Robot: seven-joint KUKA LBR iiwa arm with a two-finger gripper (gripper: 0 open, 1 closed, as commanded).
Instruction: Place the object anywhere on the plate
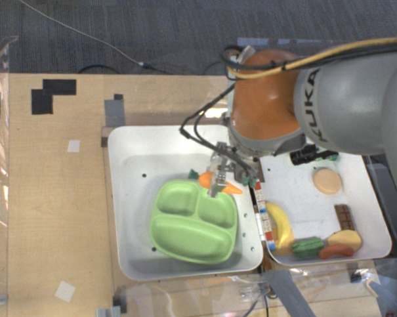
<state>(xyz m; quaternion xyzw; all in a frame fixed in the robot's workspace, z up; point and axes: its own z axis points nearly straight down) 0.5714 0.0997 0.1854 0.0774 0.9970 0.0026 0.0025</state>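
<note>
Orange carrot (pixel 216 182) — apparently in gripper (pixel 220 181) — above green plate (pixel 193 220)

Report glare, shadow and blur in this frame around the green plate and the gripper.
Camera view: the gripper is slightly blurred; soft shadow lies under the green plate on the left bin; bright glare whitens that bin's rim beside the arm; the carrot stays readable.

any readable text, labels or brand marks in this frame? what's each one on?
"KUKA" in dark letters on the grey arm casing, by the orange band; it runs vertically in the picture.
The black shapes on the bench top are plain marks without letters.
The strip between the two bins bears small coloured marks, too small to read.
I see no text on the green plate or the toy foods.
</note>
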